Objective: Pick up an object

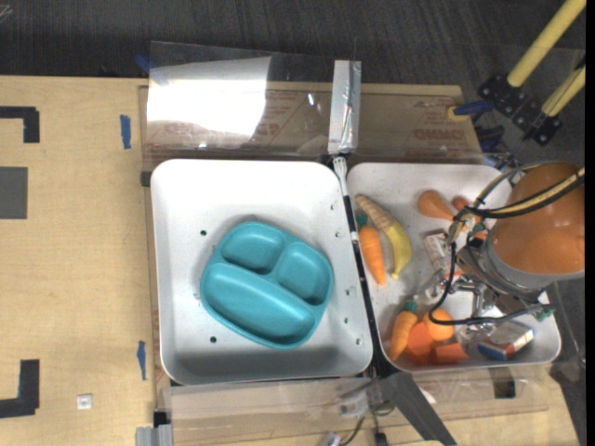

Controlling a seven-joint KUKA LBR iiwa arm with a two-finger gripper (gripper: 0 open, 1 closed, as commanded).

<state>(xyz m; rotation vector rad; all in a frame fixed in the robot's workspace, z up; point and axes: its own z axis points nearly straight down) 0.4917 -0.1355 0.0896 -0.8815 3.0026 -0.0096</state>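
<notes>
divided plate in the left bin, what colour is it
Teal blue, plain with no pattern; the divided plate shows clearly in the camera view.

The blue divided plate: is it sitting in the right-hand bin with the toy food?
No, the blue divided plate lies alone in the left bin; the toy food is in the right bin.

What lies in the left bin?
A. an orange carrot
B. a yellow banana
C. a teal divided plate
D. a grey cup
C: the teal divided plate rests alone on the white floor of the left bin, while the food-like items are in the right bin.
</notes>
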